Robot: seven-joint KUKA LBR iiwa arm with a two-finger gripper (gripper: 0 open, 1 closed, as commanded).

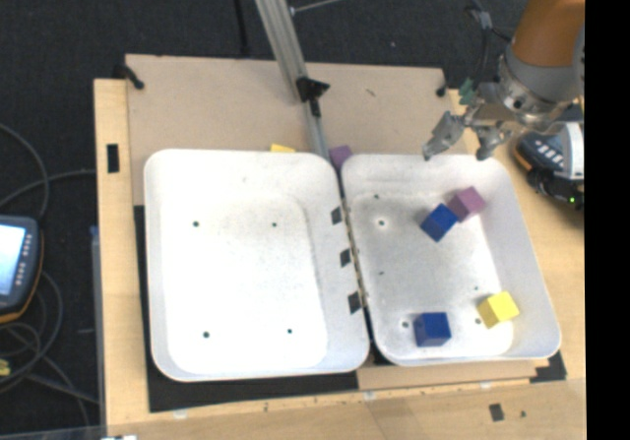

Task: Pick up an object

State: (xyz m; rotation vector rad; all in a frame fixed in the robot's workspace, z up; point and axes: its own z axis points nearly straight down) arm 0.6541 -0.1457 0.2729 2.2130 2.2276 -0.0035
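The right bin (394, 182) holds a purple block (467, 201) touching a blue block (439, 222) near its middle. A second blue block (431, 328) and a yellow block (498, 308) lie near its front edge. My gripper (462, 141) hangs over the bin's far right rim, above and behind the purple block. Its two fingers (438, 141) are spread apart with nothing between them.
The left bin (167, 231) sits beside the right one. A slanted metal pole (279, 25) rises behind the bins. A small yellow piece (283, 148) and a purple piece (340, 155) lie just behind the bins' far rims. A handheld screen (15, 266) rests at the far left.
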